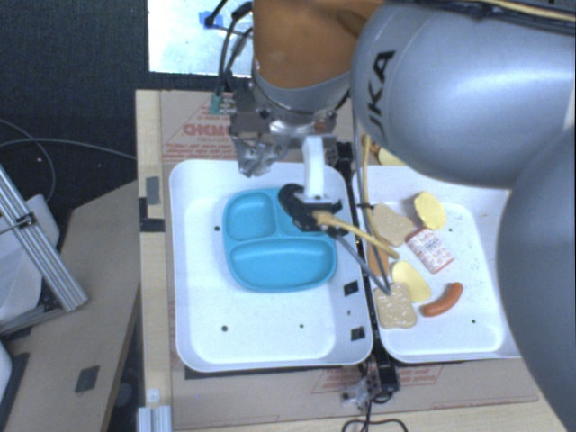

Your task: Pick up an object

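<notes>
Pincer (255, 158) hangs over the far rim of a shallow white bin (202, 331); apart or together, I cannot tell. Just in front of it (nearly underneath) lies a blue, divided plastic tray (274, 264), the likeliest pick: light, stiff, slick, too wide to span, so best nipped at its raised rim or divider.

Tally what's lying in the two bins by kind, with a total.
Tray, blue: 1
Bread slices: 2
Yellow pieces: 2 clear, perhaps a third half hidden by the arm
Packet, red and white: 1
Sausage: 1
Total: 7, or 8 with the hidden one
</notes>
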{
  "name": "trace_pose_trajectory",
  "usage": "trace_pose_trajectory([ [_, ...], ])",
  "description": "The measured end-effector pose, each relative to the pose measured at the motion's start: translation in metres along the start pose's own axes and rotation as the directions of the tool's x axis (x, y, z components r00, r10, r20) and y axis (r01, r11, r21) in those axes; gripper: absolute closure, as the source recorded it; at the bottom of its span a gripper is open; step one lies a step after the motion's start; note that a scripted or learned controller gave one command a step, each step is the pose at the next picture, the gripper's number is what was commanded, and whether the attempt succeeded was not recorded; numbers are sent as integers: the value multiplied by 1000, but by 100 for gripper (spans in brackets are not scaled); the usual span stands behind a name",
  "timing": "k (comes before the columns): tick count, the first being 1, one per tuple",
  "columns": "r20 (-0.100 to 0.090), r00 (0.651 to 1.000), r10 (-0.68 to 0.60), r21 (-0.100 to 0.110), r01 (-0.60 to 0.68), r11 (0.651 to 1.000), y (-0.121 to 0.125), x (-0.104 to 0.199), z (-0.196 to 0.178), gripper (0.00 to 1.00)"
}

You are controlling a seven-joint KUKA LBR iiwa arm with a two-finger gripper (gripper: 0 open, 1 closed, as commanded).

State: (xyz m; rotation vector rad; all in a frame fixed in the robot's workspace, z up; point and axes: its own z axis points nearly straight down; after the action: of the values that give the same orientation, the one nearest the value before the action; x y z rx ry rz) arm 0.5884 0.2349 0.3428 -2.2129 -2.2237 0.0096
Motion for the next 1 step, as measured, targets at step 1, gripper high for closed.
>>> trace_pose_trajectory([
  [1,5,1000,7,5,-7,1000,56,-19,154,100],
])
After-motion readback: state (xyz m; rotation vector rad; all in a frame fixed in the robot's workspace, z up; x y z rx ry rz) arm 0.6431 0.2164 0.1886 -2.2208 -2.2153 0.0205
